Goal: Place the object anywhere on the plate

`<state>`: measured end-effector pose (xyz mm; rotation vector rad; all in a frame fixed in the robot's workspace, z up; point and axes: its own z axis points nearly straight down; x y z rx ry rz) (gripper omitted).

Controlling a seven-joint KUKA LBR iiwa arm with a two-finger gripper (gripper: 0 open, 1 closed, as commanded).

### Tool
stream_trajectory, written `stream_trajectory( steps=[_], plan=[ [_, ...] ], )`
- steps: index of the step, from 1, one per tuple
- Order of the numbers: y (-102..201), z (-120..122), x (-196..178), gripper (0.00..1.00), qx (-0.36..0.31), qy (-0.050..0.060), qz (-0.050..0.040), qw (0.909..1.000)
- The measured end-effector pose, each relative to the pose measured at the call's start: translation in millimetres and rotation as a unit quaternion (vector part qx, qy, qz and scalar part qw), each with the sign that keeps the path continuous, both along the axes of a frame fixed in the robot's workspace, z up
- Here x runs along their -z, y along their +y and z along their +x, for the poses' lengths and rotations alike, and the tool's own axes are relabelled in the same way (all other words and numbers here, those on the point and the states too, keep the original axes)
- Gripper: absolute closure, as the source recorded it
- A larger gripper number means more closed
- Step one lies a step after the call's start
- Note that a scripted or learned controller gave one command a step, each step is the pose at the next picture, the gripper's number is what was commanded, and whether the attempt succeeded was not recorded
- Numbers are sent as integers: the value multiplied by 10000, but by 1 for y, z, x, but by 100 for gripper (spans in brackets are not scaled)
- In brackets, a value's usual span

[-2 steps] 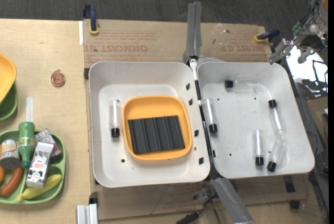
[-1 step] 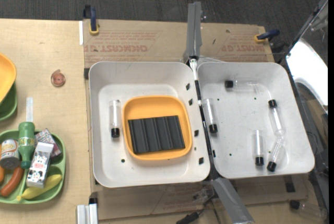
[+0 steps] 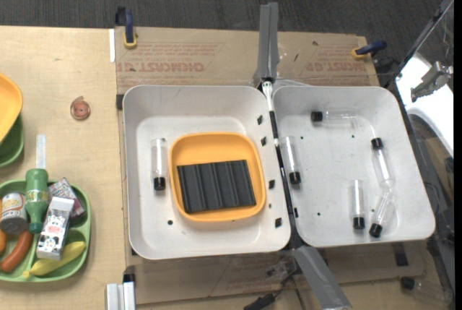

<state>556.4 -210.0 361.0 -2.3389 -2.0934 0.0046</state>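
In the left shallow white bin (image 3: pixel 137 178), a square orange plastic plate (image 3: pixel 216 140) lay flat at the centre. A black ribbed rectangular slab (image 3: pixel 216 186) rested on the plate, wholly within its rim. A clear plastic tube with a black cap (image 3: pixel 158 164) lay just beside the plate's left edge, apart from it. The right shallow white bin (image 3: pixel 332 178) held five similar capped tubes, scattered. On the wooden counter (image 3: pixel 65 149), well apart to the left, stood a green dish of toy food (image 3: pixel 79 243).
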Motion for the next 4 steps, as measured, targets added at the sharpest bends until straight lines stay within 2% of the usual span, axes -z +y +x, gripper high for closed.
stream_trajectory(
  steps=[1,2,3,4],
  plan=[
    [13,-77,28,0,-880,-12,-1,9961],
    [-3,-78,100,0,-2827,-14,9,9592],
    [-13,-76,-50,0,-3673,-23,-3,9301],
    [-12,-78,56,0,-4924,-19,8,8704]
  ],
)
